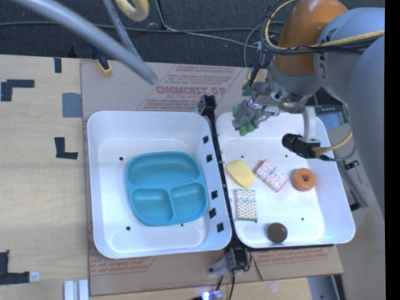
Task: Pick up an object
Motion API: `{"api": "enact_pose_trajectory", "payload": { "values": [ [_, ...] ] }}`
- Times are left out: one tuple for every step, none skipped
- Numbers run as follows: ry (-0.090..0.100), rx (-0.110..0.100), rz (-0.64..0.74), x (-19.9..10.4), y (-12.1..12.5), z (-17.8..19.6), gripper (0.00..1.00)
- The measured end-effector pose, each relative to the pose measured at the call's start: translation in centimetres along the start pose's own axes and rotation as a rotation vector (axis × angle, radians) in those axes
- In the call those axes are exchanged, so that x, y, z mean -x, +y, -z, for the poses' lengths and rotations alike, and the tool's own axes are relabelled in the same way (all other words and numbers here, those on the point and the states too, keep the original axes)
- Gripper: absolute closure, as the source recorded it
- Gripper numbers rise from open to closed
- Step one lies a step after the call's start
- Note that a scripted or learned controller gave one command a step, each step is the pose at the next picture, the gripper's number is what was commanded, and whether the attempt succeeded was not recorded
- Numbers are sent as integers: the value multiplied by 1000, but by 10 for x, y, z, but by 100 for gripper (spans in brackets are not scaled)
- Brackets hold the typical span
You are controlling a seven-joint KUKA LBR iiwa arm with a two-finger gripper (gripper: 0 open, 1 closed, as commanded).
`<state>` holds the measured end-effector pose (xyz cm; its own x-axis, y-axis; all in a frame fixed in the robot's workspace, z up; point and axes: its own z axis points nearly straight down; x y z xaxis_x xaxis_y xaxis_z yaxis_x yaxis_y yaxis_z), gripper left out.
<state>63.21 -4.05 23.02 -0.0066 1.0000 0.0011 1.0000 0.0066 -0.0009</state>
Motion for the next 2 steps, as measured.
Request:
{"api": "enact_pose_trajectory", "payload": {
  "values": [
    [0,0,-1,-46,9,0,100],
    [-2,-2,-2,-96,9,-13,100]
  ]
}}
